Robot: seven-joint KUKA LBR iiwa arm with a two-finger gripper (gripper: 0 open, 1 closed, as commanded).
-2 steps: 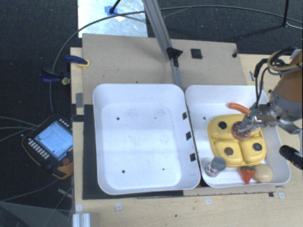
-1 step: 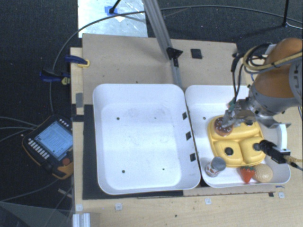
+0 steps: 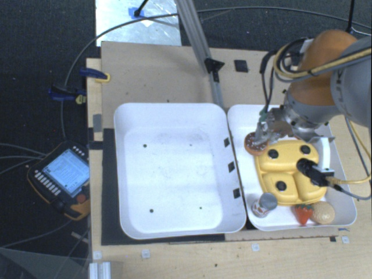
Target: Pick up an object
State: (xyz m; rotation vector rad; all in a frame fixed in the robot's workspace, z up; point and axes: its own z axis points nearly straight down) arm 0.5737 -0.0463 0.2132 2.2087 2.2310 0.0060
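bench [image 3: 157, 74], two bins [image 3: 168, 173], one gripper [image 3: 260, 133]

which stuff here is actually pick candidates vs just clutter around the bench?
Job-relevant:
- tool, over the right bin
- round brown item beside the tool
- yellow block toy
- grey-capped piece
- red item
- tan ball

Lying about:
- left bin
- teach pendant on the floor
- blue clamps at the bench edge

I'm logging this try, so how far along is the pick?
Done: the arm has reached the right bin, and the gripper is down beside the brown round thing. In hand: nothing visibly held. Left: grasping and lifting; the yellow toy and other items lie in the bin.
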